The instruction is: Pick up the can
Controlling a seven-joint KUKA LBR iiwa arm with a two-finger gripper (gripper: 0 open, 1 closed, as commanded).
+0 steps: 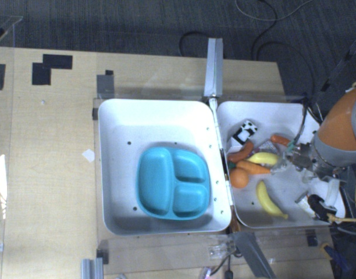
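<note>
Camera view: black-and-white patterned can [244, 132] lies up-left of the gripper [288, 156]; its grip state I cannot tell.

arm [344, 129]: cut off by the frame's 3 o'clock edge | gripper [289, 156]: small and blurred, finger state unreadable | can [244, 132]: black-and-white object at 12 o'clock in the right bin [294, 110], too small to read its markings | small orange items [243, 151] beside the yellow banana [263, 158]: overlapping, outlines unclear
</note>
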